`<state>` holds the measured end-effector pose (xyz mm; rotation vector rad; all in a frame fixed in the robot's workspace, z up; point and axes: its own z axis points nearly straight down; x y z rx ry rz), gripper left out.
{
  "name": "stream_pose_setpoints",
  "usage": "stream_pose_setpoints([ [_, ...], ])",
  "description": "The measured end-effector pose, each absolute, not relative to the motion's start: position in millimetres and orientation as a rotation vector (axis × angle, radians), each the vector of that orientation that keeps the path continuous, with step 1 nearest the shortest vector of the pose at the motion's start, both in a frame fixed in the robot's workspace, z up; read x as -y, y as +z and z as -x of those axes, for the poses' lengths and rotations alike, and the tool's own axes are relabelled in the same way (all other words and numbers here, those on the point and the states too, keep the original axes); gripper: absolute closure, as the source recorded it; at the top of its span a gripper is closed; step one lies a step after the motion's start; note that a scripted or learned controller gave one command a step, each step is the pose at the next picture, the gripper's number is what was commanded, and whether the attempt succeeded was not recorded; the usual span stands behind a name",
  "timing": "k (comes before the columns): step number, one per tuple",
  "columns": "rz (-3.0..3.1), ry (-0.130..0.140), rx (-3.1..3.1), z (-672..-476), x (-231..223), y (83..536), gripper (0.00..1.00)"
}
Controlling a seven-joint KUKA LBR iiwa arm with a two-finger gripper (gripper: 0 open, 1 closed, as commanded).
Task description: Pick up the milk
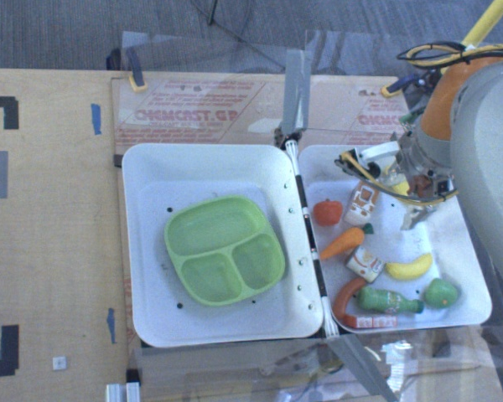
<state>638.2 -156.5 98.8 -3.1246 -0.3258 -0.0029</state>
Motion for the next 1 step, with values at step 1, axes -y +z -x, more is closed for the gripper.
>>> stream_pose_setpoints([
  [1, 3.124, -0.002, 0.33, -638.7, 155.9, 108.7, 1.0],
])
